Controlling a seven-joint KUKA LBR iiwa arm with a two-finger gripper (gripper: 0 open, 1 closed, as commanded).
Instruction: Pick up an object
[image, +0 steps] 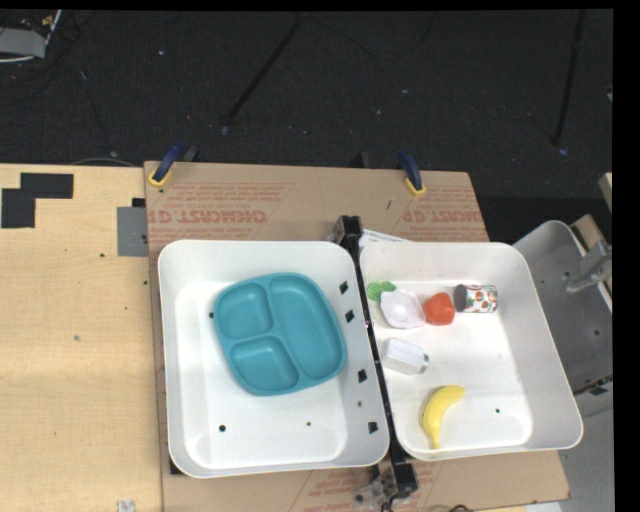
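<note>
Five small objects are lying loose in the right bin (545, 350), so by the look of it nothing is being lifted yet and the whole pick is still waiting to be done. A yellow banana (441, 413) is resting near the bin's front, well apart from the others. A white block (405, 356) is sitting just behind it toward the divider. Farther back, a white cup-like piece (402, 309) with a green bit (379, 291) beside it is touching or nearly touching a red object (439, 309), and a small can (476, 298) is lying on its side just beside that.

The left bin (190, 400) is carrying a teal divided plate (280, 332). As for the gripper, I cannot tell how it is standing. The crowded back row is looking awkward for a clean grasp; the banana is seeming the easiest candidate.
</note>
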